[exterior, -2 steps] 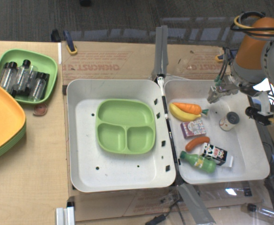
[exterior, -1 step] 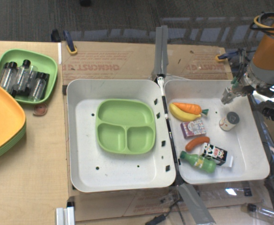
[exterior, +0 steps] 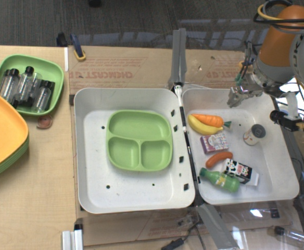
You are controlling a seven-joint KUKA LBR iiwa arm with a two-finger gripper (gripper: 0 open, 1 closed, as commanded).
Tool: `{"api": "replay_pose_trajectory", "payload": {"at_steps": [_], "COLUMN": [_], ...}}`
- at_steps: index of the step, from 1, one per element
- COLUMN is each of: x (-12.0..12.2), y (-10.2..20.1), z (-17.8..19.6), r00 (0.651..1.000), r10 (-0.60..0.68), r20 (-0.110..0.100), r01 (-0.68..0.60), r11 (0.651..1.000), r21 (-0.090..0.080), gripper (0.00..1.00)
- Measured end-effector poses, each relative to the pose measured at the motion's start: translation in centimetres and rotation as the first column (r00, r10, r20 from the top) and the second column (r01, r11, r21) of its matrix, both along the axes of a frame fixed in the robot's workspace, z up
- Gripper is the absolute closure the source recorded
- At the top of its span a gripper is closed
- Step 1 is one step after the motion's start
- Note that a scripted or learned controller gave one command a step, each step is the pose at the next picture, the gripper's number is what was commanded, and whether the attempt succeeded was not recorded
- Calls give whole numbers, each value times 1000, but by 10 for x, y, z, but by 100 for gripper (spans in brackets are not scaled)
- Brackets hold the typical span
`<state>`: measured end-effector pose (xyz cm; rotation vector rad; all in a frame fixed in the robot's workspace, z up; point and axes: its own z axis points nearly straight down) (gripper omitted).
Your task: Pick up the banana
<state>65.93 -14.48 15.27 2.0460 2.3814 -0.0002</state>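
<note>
The yellow banana [exterior: 200, 127] lies in the right bin's far-left part, with an orange carrot [exterior: 209, 120] resting across its upper side. My gripper [exterior: 240, 94] hangs over the right bin's far edge, up and to the right of the banana and well apart from it. Nothing shows in its grasp. The grey arm with its orange band [exterior: 283, 35] comes in from the upper right.
The right bin [exterior: 277, 189] also holds a purple packet [exterior: 214, 142], a red sausage [exterior: 218, 159], a green bottle [exterior: 220, 179], a black-and-white carton [exterior: 240, 171] and a small can [exterior: 254, 134]. The left bin [exterior: 89, 155] holds a green divided tray [exterior: 140, 139].
</note>
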Motion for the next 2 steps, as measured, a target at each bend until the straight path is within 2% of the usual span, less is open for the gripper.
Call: {"api": "replay_pose_trajectory", "payload": {"at_steps": [1,2], "x": [-7,0], "y": [-30,-78], "z": [-35,-35], "r00": [1000,999], "r10": [17,47], "r20": [-2,1], "r01": [-17,-47], "r11": [1000,999], "r21": [0,-1], "gripper": [100,100]}}
